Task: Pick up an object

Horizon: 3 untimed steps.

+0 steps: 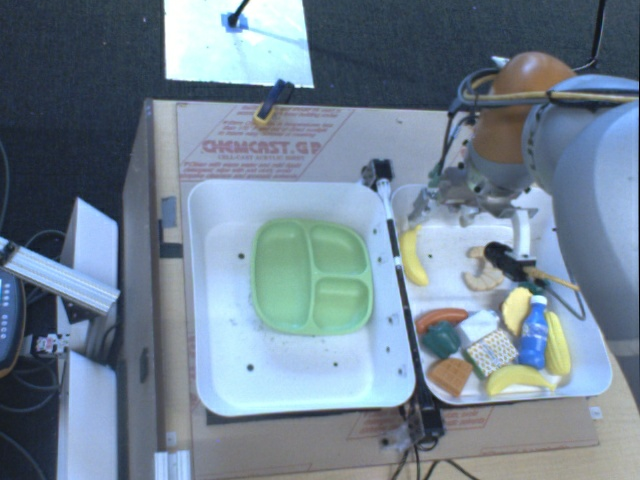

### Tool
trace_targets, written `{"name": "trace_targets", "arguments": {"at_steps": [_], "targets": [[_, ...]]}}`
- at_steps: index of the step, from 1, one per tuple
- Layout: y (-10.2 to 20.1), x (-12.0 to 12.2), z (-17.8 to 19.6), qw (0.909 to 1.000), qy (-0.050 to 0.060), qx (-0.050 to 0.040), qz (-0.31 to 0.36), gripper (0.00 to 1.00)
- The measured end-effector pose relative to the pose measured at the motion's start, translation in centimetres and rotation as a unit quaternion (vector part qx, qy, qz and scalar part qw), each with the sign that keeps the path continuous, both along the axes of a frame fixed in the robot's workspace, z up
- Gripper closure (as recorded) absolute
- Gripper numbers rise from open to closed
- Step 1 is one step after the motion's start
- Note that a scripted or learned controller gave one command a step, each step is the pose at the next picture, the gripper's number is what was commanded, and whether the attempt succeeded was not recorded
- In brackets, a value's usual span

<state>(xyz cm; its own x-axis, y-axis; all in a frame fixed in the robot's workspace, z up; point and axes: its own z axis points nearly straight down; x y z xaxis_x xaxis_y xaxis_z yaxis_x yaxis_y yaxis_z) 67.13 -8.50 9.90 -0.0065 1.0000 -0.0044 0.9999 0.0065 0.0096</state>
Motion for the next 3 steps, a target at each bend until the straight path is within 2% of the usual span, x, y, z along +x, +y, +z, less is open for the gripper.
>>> {"name": "trace_targets", "arguments": {"at_steps": [1,2,3], "targets": [[0.2,-0.2,-1.4,1.0,0.004,0.0017,-0.001,0.0],[0.1,-0.1,-0.3,1.0,0.002,0.0013,0.0,1.0],[0.1,-0.1,-0.3,1.0,0.002,0.0012,0.0,0.0]]}}
